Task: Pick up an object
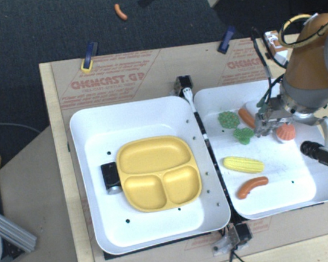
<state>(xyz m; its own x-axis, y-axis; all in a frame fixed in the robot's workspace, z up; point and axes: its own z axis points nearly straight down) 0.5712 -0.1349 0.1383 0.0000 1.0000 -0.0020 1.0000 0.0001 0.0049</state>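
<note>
Five toy foods lie in the right bin (326,191), and any of them could be the object to pick up; none is lifted yet. Nearest the gripper (265,125) is the small orange carrot piece (246,117), just beside it on the side away from the arm, with the darker green broccoli (243,135) just beyond and slightly toward the camera. A lighter green broccoli (229,119) sits a little further out in the same direction. On the arm's side of the gripper, close by, rests a salmon-pink round piece (286,133). Toward the camera from the gripper, a bit further off, lie the yellow corn cob (243,164) and, past that, the reddish sausage (252,187).

The gripper is low over the bin floor among these items, but its tips are too small and dark to read, so I cannot tell whether it is released or clenched, nor whether it touches anything.

Well apart, across the divider, the left bin (90,129) holds a yellow divided plate (158,172) and a black block (110,176) at its far edge.

As I judge it, the approach is made; grasp and lift remain
</note>
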